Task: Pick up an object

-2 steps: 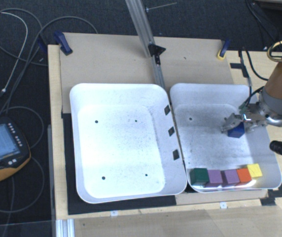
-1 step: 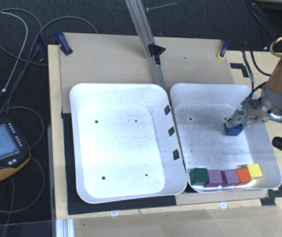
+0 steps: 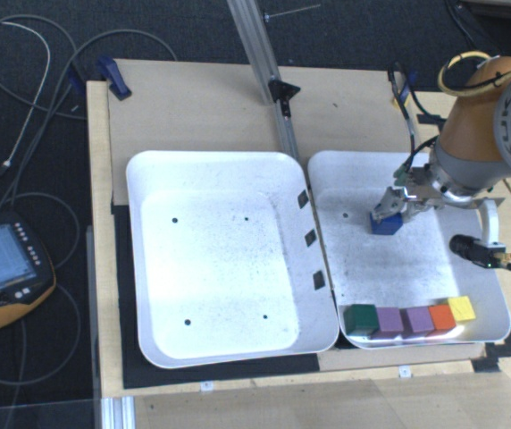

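While our gripper point(image 3: 388, 211) grips a blue block point(image 3: 386, 224), the right bin point(image 3: 345, 172) on the wooden bench point(image 3: 193, 96) holds five coloured blocks point(image 3: 407, 318) near.

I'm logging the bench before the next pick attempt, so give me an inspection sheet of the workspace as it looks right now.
Surface: wooden bench bearing a left bin and a right bin, both white and speckled.
Job's things: blue block mid right bin; green block, two purple blocks, orange block and yellow block in a row at its near edge.
Clutter: blue clamp at the bench's far left corner.
Grippers: gripper down at the blue block; grip cannot be told.
Cables: loose cables on the floor at left; wires by the arm.
Surroundings: handheld control pad on dark carpet; metal rail slanting over the bench.
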`<act>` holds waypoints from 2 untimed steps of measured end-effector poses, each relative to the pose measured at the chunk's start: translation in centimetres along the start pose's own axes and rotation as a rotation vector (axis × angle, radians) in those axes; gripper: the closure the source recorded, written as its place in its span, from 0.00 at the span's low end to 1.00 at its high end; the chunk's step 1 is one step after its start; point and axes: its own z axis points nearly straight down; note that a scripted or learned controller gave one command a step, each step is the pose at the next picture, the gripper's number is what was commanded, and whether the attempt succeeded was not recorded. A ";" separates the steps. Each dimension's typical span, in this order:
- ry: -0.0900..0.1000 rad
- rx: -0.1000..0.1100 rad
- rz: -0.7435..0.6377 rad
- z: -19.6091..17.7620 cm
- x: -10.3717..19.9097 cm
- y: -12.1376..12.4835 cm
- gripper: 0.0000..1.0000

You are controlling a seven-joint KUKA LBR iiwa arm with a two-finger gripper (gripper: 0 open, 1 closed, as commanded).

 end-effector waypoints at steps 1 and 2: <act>0.000 -0.008 -0.002 -8.2 8.3 3.9 1.00; 0.001 0.004 -0.001 -7.6 16.9 3.7 1.00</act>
